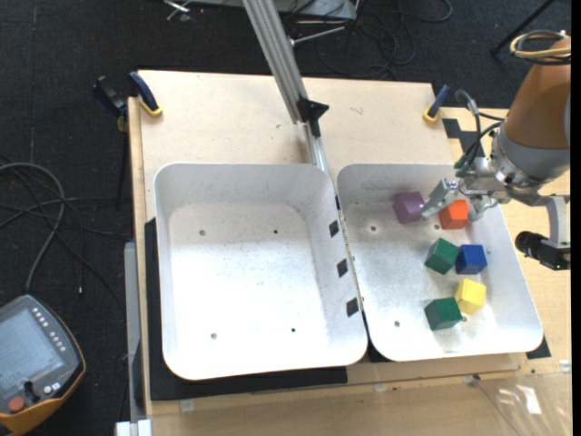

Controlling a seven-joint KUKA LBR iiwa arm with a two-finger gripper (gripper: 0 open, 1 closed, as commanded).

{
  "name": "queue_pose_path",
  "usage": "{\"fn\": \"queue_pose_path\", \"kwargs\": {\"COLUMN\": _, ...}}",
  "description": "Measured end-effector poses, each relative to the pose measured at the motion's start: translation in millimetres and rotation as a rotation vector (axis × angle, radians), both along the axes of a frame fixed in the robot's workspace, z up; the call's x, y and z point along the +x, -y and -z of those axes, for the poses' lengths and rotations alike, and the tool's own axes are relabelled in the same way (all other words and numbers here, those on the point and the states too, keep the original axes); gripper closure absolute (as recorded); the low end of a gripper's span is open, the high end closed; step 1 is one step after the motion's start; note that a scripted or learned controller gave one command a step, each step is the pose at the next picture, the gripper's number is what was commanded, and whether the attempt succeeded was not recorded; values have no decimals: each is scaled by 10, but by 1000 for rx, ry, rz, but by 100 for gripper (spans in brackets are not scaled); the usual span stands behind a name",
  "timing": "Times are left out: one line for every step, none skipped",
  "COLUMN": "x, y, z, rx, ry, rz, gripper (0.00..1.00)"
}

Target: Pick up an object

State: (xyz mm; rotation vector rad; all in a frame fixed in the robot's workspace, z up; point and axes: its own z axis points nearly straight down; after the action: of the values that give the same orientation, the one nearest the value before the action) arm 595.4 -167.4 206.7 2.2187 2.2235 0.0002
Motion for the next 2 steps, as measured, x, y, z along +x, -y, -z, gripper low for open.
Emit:
{"fn": "queue_pose_path", "kwargs": {"x": -155, "y": 253, "z": 902, "rx": -1, "ry": 5, "rz": -2, "gripper": 0}}
{"fn": "queue_pose_path", "kwargs": {"x": -165, "y": 260, "z": 832, "rx": -1, "ry": 3, "rz": 2, "gripper": 100}}
